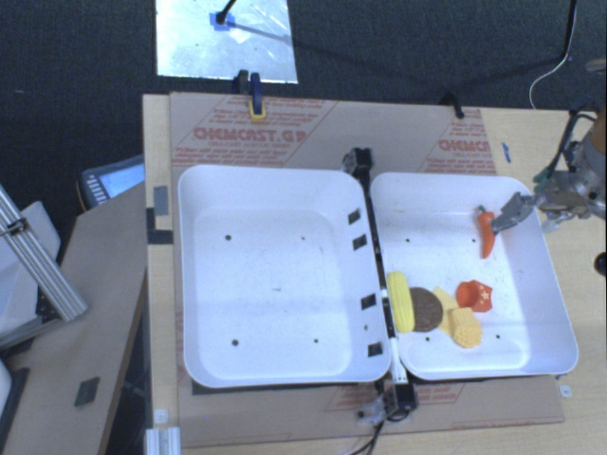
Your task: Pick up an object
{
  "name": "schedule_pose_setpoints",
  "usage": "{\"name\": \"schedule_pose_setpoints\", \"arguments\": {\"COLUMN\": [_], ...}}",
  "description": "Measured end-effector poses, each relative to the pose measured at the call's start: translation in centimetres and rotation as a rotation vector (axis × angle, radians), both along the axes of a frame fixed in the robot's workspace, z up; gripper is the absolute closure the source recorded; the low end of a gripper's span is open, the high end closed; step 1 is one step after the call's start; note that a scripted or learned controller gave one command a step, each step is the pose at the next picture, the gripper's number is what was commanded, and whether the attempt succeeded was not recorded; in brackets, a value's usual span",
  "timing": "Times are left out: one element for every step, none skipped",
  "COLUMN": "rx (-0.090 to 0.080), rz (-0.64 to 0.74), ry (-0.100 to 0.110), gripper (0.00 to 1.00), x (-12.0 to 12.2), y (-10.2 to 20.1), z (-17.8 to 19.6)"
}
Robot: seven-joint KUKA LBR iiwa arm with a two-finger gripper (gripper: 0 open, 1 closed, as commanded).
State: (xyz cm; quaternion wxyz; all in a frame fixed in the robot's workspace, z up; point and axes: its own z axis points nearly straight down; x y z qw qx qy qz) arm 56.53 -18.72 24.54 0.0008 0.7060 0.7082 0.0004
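Gripper (520, 209) reaching in at the right bin's (531, 354) upper right, touching a carrot (487, 234), grip unclear, corn cob (399, 301), brown disc (425, 309), red piece (475, 295), yellow piece (464, 327) lying near the front, left bin (204, 349) alongside.

We see the left bin (275, 282) bare and passable — toys (438, 313) crowd the right bin's (541, 349) lower half, perhaps touching.

Robotics lab bench, two white bins (275, 183) clamped on cardboard sheet (313, 126), cables, aluminium framing (38, 263)
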Motion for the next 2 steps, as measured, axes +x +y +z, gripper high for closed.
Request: {"name": "schedule_pose_setpoints", "arguments": {"rx": [-0.001,0.002], "rz": [0.009,-0.003], "ry": [-0.017,0.011], "gripper": [0.0,0.0], "x": [1.0,0.6], "y": [6.0,4.4], "z": [13.3,-0.7]}}
